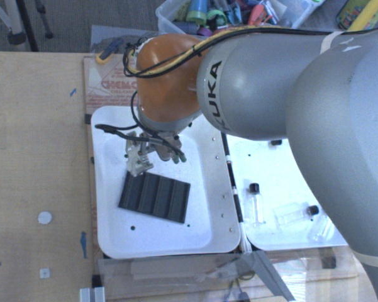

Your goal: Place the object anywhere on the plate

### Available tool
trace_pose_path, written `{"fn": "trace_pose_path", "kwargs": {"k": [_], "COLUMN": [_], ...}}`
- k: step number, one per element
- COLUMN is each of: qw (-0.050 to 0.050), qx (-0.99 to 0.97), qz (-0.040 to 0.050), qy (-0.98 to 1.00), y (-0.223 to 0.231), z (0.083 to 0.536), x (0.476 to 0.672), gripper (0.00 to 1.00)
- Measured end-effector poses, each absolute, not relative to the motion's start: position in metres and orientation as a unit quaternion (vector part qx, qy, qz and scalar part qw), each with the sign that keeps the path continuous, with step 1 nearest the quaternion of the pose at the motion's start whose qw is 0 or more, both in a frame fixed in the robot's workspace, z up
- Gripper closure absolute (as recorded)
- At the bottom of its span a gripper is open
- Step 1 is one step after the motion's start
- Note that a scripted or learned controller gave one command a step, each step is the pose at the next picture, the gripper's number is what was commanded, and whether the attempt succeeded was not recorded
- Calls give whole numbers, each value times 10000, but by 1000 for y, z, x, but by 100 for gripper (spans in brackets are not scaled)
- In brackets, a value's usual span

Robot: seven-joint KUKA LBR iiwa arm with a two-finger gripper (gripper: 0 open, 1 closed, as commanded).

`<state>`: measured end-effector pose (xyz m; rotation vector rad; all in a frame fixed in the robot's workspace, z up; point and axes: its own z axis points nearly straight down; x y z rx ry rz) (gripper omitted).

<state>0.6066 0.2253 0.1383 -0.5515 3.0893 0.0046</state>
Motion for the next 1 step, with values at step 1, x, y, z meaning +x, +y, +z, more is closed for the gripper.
{"fn": "trace_pose_path", "kwargs": {"k": [1], "qw": [6], "qx": [-2837], "qz": [12], "qy": [9589], "y": [226], "z": [126], "x": [602], "gripper": [100]}}
